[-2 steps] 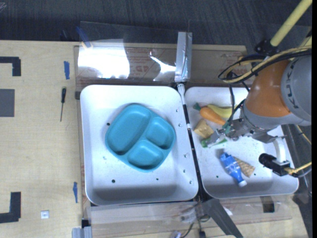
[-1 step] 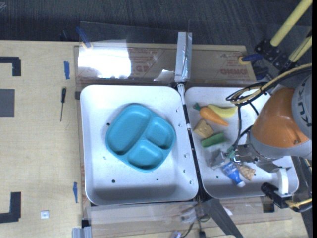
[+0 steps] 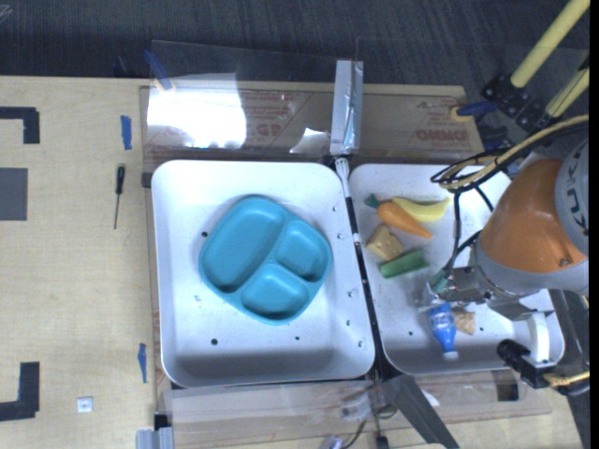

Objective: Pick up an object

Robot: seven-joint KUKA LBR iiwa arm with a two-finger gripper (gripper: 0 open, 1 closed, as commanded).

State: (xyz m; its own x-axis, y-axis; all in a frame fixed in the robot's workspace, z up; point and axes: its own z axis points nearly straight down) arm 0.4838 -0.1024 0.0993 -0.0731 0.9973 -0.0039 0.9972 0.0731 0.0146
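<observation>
You see the gripper [image 3: 447, 293] directly above the blue tube [image 3: 443, 330], whose long axis runs away from the green piece [image 3: 403, 265]; finger state indeterminable.

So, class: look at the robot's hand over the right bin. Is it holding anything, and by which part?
It cannot be told. The hand sits low in the right bin, just above a blue and white tube, but the arm hides the contact.
</observation>
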